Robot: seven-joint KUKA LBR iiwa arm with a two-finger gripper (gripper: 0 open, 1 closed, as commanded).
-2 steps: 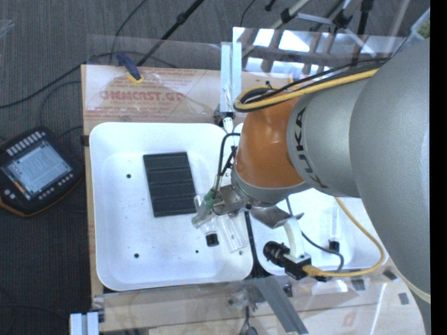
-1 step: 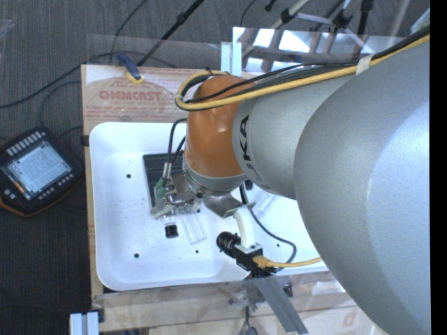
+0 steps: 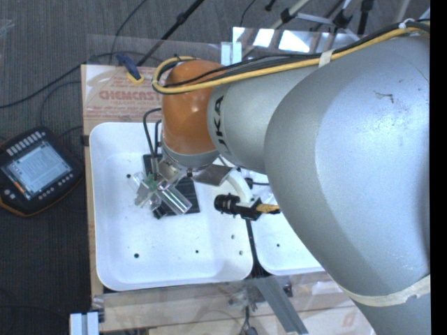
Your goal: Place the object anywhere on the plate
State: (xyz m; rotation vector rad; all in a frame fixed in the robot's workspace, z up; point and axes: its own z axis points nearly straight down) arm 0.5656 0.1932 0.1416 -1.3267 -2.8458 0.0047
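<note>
hand (image 3: 155, 190) low inside left bin (image 3: 112, 257)

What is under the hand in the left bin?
Under the hand lies bare white bin floor with small dark specks. The arm covers much of the right bin; no plate visible.

Two white bins (image 3: 112, 257), one arm (image 3: 335, 131)

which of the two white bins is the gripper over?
The left bin. The gripper hangs over its middle; the right bin lies mostly hidden under the arm.
</note>
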